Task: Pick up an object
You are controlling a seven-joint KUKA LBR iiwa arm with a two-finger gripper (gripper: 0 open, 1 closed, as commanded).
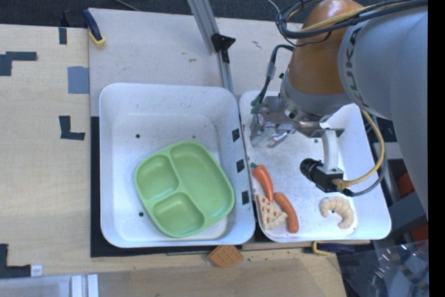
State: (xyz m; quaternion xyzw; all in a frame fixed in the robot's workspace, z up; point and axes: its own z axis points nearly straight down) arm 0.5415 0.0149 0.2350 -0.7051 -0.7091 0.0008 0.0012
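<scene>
My gripper [268, 133] hangs low over the upper left part of the right bin [370, 149], under the arm's orange band. Nothing shows in its grasp. Below it in the same bin lie an orange carrot [262, 180], a tan waffle piece [270, 213] and a red-orange sausage [287, 211], all close together near the bin's left wall. A pale croissant-shaped piece [338, 211] rests at the bin's front right. The carrot is the nearest item, a short way in front of the gripper.
The left bin [111, 149] holds a green divided plate [184, 188]. A black unit with a yellow cable [318, 174] sits over the right bin's middle. A slanted metal pole [200, 3] rises behind the bins. A brown biscuit-like piece [224, 256] lies outside, in front of the bins.
</scene>
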